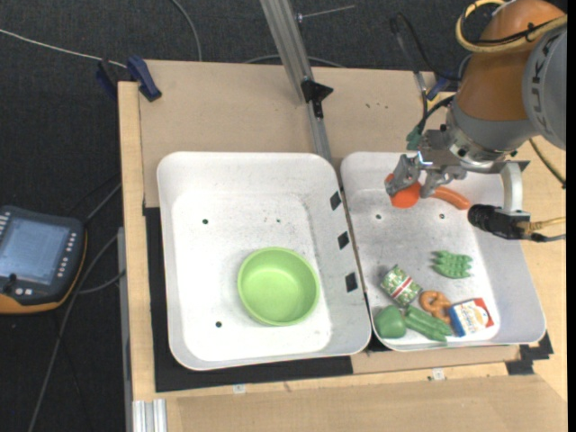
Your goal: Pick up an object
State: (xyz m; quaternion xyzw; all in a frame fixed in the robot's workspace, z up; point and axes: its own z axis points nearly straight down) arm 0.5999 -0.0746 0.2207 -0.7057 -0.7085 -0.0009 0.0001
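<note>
Orange piece at my jaws, right bin

My gripper (416,180) hangs over the right bin's (504,327) far end, jaws clamped on the orange object (404,193); the green bowl (278,285) sits in the left bin (234,178).

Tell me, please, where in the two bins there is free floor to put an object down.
Left bin: bare all around the green bowl, most widely behind it. Right bin: a bare patch in the middle, between the gripper with the orange pieces and the green leafy toy. Its front corner is crowded with small items.
</note>
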